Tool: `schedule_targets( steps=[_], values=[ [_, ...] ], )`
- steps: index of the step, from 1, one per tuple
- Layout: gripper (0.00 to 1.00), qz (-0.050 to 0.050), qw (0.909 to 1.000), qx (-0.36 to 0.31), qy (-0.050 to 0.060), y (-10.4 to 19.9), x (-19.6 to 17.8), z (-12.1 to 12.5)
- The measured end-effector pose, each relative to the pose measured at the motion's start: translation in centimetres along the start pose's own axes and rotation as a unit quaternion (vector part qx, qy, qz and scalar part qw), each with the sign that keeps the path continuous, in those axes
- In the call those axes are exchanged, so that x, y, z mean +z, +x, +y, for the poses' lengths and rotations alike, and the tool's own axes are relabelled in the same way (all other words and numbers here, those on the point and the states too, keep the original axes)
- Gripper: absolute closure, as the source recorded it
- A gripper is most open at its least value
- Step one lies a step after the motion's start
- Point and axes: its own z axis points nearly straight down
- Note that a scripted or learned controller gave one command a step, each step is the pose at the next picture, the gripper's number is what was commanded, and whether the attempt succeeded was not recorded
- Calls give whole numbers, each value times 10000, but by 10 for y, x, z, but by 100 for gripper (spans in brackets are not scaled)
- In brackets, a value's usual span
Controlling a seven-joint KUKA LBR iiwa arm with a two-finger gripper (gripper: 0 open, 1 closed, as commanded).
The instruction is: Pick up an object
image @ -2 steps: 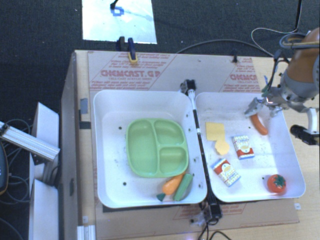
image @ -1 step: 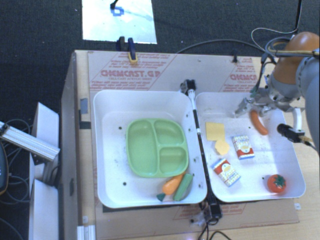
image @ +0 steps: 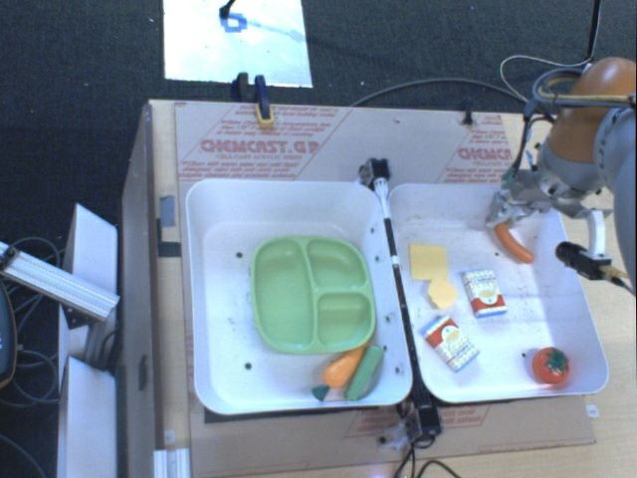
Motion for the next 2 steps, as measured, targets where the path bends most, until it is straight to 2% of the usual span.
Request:
schedule_targets(
  steps=[1,2],
  values=[
    [100,4,10000,19,-3,62,-92,-21],
    [100,8,10000,25,15,111,-168,-116]
  ],
)
